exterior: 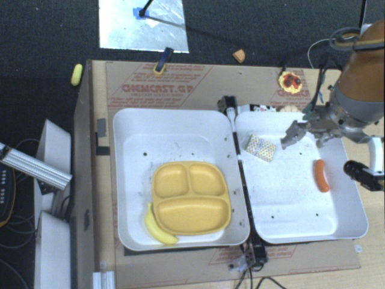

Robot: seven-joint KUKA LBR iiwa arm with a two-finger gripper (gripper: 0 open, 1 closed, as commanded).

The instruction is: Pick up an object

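Sausage (321,176), orange and oblong, lies in the right bin (301,230); tool (299,132) open, holding nothing.

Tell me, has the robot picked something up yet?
Not yet, it seems. The gripper hangs over the right bin, with nothing seen between its fingers. The patterned packet lies just left of it and the orange sausage lies further right, both on the bin floor. The yellow tray and banana sit in the left bin. Reaching, gripping and lifting are all left.
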